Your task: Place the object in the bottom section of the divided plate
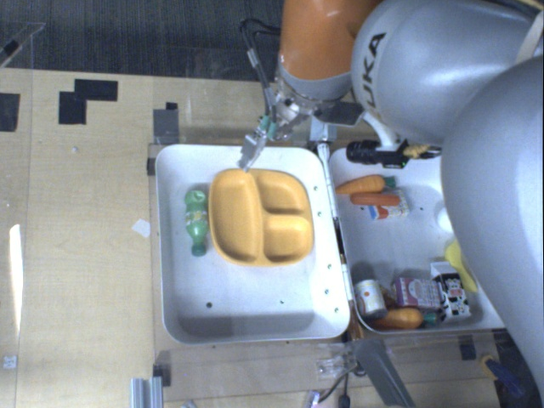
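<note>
One two-finger gripper (252,153) at far rim of yellow three-section plastic plate (259,216); opening can't be made out, nothing visibly held; green plastic bottle (197,220) beside plate.

- Light is even and fairly bright, coming from overhead.
- The left bin (178,313) floor holds a soft grey shadow near its lower edge.
- Broad pale glare sits on the grey arm (442,66) shell.
- A white reflective streak marks the bench (76,228) at far left.
- Focus is slightly soft overall; small labels in the right bin (425,228) are unreadable.
</note>
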